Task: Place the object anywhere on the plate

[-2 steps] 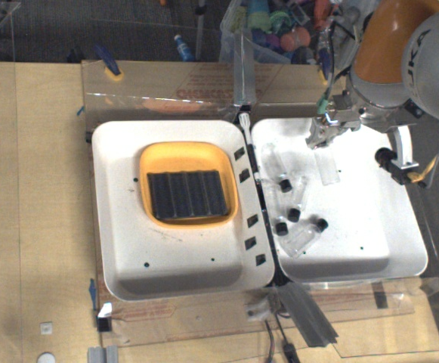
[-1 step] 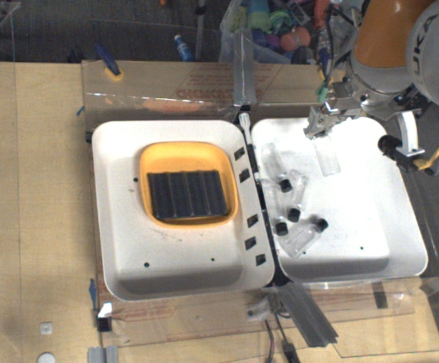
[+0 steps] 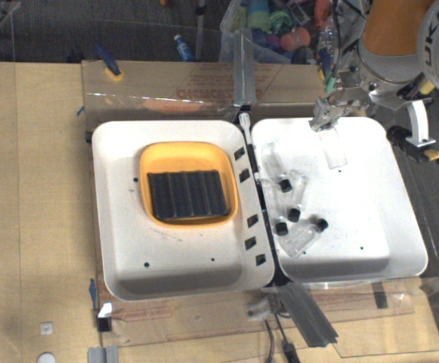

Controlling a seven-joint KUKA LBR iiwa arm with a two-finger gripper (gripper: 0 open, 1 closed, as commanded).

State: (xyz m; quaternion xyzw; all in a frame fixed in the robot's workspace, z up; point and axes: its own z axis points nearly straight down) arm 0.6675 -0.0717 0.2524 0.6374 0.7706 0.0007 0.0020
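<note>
The wooden bench (image 3: 30,203) carries two shallow white bins side by side, touching along their shared edge. The left bin (image 3: 117,233) sits toward the bench's middle and the right bin (image 3: 374,203) toward its right edge. The grey arm (image 3: 397,13) with its broad orange band comes in over the bench's far right corner and bends down toward the right bin's far edge. Behind the bench's far edge, a clear crate of colourful toys (image 3: 287,13) stands on the dark floor. A yellow plate (image 3: 185,151) with rounded corners lies in the left bin, in its far half and nearer the shared edge than the bin's left wall. The black ridged block (image 3: 187,193) lies flat on the plate, covering most of its floor, its ridges running from the far side to the near side. The gripper (image 3: 326,119) hangs over the far edge of the right bin, toward that bin's left corner, well apart from the plate and the block; whether it is apart or together cannot be told from this slant, and nothing can be made out in its hold. Just nearer than the gripper, a small clear piece (image 3: 334,156) lies on the right bin's floor. A loose cluster of clear plastic pieces with black caps (image 3: 295,214) lies along the right bin's left side. A row of small black clips (image 3: 248,195) runs down the shared edge between the two bins.
</note>
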